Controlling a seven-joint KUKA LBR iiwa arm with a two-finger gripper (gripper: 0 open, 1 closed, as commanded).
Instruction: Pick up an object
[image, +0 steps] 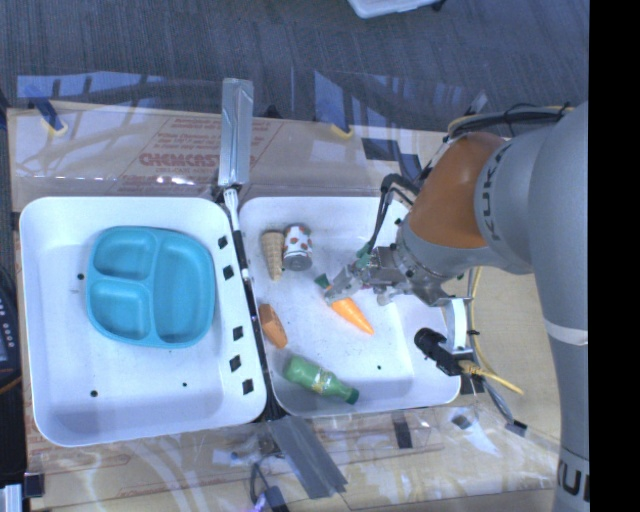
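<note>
- Arm (520, 200): nearest the camera, grey with an orange band, reaching in from the right over the right bin (400, 215).
- Gripper (362, 283): low over the right bin's middle, just above the leafy end of the toy carrot (350, 311). Whether it is open or closed cannot be told from this view, and nothing can be confirmed as held.
- Toy carrot: lies flat on the bin floor, orange tip pointing toward the lower right, green end toward the gripper. Judged the likely target.
- Other contents of the right bin: green bottle (318, 380) on its side near the front wall; small can (297, 248) and a cone (273, 252) side by side near the back; an orange piece (272, 325) against the divider.
- Left bin (50, 400): holds a blue sectioned tray (152, 285).
- Recommendation: centre over the carrot's thicker part, not the tapering tip, straddle it across its narrow width, descend fully to the floor before closing, then lift straight up.
</note>
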